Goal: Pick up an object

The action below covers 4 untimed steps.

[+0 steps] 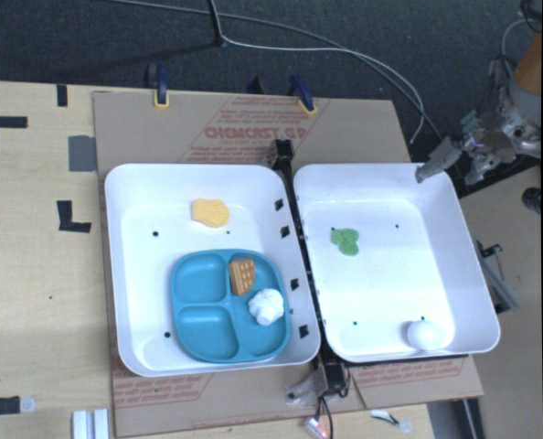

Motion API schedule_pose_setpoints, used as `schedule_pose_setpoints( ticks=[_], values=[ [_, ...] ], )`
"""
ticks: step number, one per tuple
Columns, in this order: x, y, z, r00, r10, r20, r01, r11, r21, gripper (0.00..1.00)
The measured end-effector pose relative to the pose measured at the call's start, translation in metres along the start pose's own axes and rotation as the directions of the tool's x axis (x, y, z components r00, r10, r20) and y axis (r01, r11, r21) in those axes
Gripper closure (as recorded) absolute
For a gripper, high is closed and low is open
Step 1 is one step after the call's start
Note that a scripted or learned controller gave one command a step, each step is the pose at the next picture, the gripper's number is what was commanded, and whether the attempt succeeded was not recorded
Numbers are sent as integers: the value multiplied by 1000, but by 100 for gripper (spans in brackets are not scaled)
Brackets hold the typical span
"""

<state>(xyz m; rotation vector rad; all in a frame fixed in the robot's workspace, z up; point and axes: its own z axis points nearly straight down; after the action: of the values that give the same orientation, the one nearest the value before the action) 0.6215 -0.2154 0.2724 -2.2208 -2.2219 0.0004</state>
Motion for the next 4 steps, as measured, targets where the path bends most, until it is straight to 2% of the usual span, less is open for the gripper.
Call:
schedule_pose_setpoints(
  ticks=[4],
  values=[
    [0,0,0,1000,0,0,0,1000,0,0]
  ],
)
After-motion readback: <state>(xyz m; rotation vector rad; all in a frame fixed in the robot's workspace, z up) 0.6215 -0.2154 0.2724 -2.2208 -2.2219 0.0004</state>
